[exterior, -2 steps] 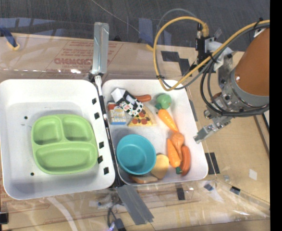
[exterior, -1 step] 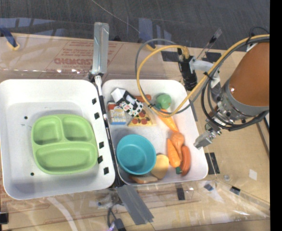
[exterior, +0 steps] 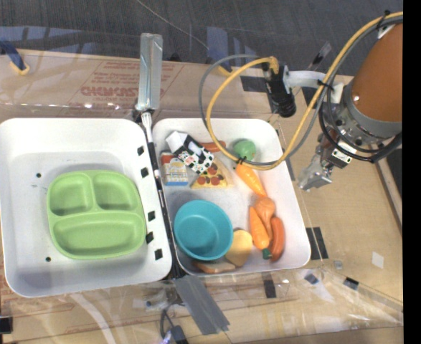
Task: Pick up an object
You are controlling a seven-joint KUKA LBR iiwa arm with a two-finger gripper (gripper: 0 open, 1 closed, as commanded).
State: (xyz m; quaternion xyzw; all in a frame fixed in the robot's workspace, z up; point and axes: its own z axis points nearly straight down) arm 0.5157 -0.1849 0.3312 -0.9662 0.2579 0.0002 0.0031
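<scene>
The right bin [exterior: 287,185] holds a teal bowl [exterior: 202,228], a green ball [exterior: 244,149], an orange carrot [exterior: 251,178], a second orange piece [exterior: 261,222], a red pepper-like piece [exterior: 277,238], a yellow fruit [exterior: 241,246], a pizza slice toy [exterior: 211,180], a black-and-white patterned item [exterior: 196,156] and a small printed box [exterior: 175,170]. My gripper [exterior: 316,175] hangs outside the bin, just right of its right wall, with nothing between its fingers that I can make out.
The left bin [exterior: 16,192] holds a green divided plate [exterior: 95,214]. Yellow and grey cables [exterior: 228,92] loop over the back of the right bin. A grey metal bar [exterior: 150,70] stands behind the bins. Brown cardboard bench lies to the right.
</scene>
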